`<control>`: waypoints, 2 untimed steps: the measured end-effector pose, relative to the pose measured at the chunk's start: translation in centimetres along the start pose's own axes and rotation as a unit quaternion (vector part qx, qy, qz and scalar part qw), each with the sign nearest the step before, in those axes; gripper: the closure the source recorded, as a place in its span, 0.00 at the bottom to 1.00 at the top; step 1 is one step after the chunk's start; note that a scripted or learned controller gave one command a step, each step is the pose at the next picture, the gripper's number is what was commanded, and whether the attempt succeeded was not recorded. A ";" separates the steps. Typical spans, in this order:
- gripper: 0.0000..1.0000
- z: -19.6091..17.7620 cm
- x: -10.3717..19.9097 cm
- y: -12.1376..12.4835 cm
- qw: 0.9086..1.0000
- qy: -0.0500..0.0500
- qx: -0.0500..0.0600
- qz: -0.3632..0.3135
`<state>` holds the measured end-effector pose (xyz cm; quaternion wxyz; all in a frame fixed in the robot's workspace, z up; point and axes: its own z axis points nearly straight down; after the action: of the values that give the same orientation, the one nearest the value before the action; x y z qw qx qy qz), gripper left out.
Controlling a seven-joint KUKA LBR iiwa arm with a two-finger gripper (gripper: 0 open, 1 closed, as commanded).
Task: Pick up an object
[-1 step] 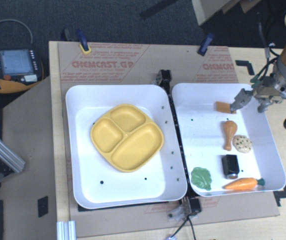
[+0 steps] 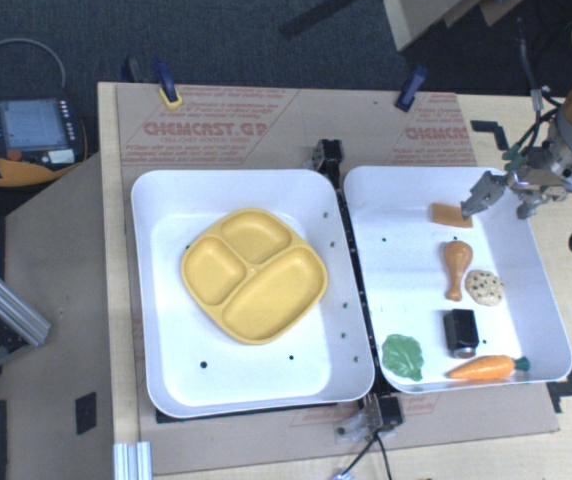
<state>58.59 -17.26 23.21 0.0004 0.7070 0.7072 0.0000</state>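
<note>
The bench (image 2: 116, 268) is topped with a brown board printed in faded red "CHEMCAST GP", read twice along its far edge. 2 shallow white bins with rounded corners and smooth, glossy walls sit side by side on it.

The left bin (image 2: 161, 368) carries a yellow plastic plate (image 2: 254, 274), rounded-square in outline and moulded into 3 compartments, set at a slant near the bin's middle.

The right bin (image 2: 406, 268) carries 6 small toy foods. An orange-brown wedge (image 2: 450, 215) lies near the far edge. A tan drumstick (image 2: 455, 266) lies lengthwise toward the middle, with a round speckled cookie (image 2: 484, 287) just beside it on the right. A glossy black block (image 2: 460, 331) sits nearer the front edge. A crinkled green leaf (image 2: 403, 356) lies in the front left corner, and an orange carrot (image 2: 486, 368) with a green tip lies along the front edge.

The grey arm enters from the right, its claw (image 2: 501, 194) poised over the far right corner of the right bin, just right of the wedge. The claw's fingers are spread apart and grip nothing; a grey finger (image 2: 483, 192) points down and left toward the wedge.
</note>
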 end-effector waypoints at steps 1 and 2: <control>0.00 5.0 -0.6 0.8 1.000 0.001 0.002 0.000; 0.00 9.1 -0.9 0.6 1.000 0.001 0.002 0.000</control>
<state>59.17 -18.17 14.06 -0.0013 0.7071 0.7071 -0.0008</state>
